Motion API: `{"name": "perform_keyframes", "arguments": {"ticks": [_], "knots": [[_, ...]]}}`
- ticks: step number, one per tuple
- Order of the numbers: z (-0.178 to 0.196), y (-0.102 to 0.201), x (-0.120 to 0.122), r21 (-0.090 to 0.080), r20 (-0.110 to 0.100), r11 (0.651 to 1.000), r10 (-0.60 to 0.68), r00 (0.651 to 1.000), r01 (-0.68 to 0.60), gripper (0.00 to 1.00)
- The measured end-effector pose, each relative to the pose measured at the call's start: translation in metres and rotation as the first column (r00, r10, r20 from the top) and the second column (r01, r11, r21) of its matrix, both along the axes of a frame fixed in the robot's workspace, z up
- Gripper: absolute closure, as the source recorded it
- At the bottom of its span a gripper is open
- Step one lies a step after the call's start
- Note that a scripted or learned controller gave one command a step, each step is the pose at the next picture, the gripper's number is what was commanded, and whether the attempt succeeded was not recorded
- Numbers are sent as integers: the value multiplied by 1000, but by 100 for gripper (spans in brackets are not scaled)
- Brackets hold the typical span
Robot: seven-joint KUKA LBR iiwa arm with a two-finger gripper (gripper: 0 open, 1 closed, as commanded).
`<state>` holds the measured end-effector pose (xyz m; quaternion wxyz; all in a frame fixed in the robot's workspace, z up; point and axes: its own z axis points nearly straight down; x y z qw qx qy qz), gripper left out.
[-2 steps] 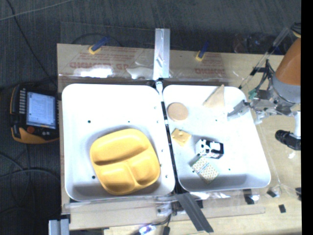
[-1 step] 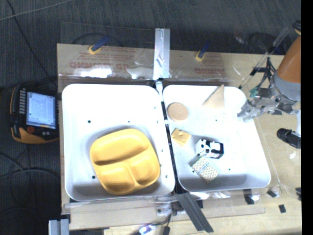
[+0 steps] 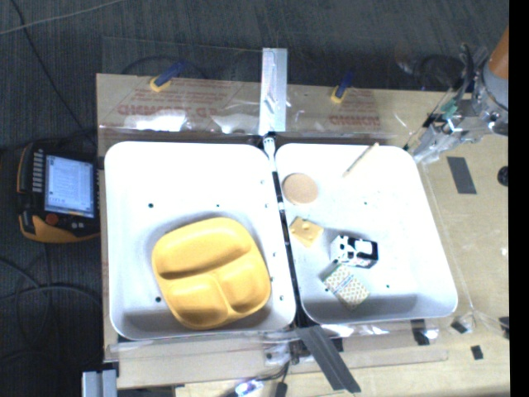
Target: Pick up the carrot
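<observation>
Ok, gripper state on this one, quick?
Gripper: cannot be told. It sits at the bench's far right corner, outside the right bin, with nothing visibly in it.

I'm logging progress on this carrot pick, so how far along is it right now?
Nothing looks done yet. The gripper sits off the upper right corner of the right bin, with nothing seen between its fingers. In that bin lie a round tan disc, a yellow block, a black and white item and a patterned piece; I cannot pick out a carrot. Reaching in, grasping and lifting all remain.
</observation>
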<state>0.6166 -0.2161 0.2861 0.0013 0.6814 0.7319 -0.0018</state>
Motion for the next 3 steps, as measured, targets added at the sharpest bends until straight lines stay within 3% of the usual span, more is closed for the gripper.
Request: {"name": "perform_keyframes", "arguments": {"ticks": [1,2,3], "knots": [[34,-6,52,-1,1,973,230,973,-230,100],[110,-8,5,1,1,1000,24,1000,-24,100],[52,-6,53,1,0,958,288,958,-288,100]]}}
